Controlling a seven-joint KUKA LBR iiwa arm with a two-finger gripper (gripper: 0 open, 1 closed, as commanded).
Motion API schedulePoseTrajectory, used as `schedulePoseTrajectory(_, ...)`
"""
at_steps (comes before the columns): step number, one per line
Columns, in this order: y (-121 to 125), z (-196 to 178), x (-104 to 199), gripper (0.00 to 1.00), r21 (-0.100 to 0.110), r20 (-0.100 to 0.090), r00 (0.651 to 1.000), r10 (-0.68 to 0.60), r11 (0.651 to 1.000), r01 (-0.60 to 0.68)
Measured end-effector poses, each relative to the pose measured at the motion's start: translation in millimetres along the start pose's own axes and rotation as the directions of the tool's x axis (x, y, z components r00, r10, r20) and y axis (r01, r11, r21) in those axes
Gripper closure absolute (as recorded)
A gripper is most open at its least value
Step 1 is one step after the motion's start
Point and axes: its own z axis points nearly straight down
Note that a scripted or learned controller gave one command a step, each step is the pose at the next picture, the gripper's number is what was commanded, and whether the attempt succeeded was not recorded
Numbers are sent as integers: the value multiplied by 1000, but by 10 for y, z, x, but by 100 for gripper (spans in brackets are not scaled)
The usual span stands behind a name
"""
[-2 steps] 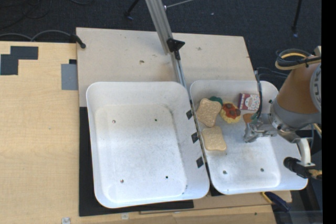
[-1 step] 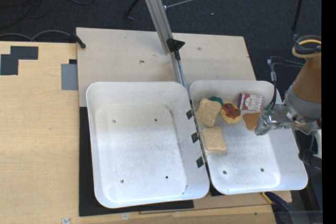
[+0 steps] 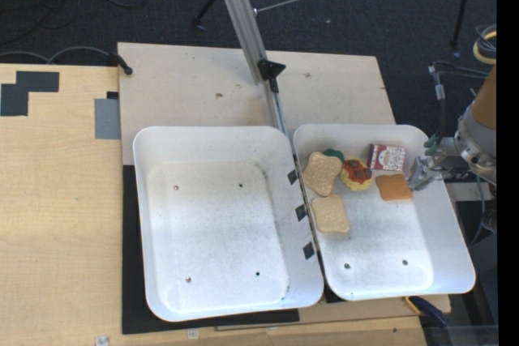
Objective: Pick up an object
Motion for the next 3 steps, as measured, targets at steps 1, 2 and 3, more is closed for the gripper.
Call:
schedulePoseTrajectory(1, 13, -425, -31, 100, 2, 0, 1000, 0, 1000, 0)
schedulePoseTrajectory(2, 65, -463, 535, 100, 7, -4, 1000, -4, 1000, 4)
schedulePoseTrajectory(3, 173, -492, 1050, 100, 6, -3, 1000, -3, 1000, 3)
